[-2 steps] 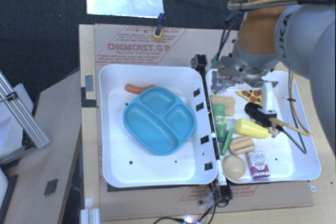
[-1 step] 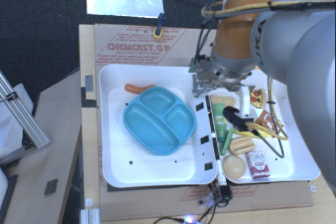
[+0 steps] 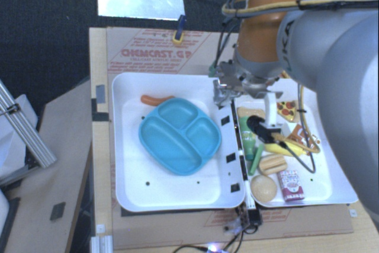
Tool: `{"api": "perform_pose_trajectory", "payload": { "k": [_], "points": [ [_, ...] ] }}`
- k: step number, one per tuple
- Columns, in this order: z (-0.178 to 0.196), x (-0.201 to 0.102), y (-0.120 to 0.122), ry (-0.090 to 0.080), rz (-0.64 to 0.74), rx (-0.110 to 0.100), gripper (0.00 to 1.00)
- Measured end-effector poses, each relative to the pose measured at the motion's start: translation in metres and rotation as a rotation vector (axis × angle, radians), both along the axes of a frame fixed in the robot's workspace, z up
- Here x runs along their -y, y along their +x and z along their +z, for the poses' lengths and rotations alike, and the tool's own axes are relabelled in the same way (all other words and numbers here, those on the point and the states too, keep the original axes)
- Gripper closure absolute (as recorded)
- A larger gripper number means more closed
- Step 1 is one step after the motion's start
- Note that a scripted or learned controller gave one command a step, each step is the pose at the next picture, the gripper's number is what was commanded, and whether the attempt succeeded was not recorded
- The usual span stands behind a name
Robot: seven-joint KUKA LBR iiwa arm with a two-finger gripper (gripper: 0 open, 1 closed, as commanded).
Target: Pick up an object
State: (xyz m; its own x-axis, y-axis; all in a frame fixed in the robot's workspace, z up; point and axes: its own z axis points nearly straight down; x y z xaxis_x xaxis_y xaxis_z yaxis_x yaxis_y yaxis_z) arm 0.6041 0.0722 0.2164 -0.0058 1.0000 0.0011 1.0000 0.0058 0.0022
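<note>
- The green toy vegetable (image 3: 249,144), the likeliest pick, lay in the right bin (image 3: 331,186) just on the near side of the pincer (image 3: 232,95).
- It looked light, hard and slick, and was best pinched across its narrow middle.
- A bun (image 3: 272,163) sat beyond it.
- I could not tell whether the pincer was spread or pressed together.

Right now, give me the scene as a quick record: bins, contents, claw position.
left bin: blue divided plate; orange sausage at its far edge
right bin: toy food crowded together, including pizza slice, round bun, red and white carton, green piece
arm: in from the right, orange band above the wrist
claw: over the wall between the bins, far end
held: nothing seen in the claw
</note>
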Motion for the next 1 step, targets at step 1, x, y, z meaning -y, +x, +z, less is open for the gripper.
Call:
{"api": "perform_pose_trajectory", "payload": {
  "k": [1],
  "points": [
    [-0.0022, 0.0031, -0.0064, -0.002, -0.004, -0.002, 1.00]
  ]
}}
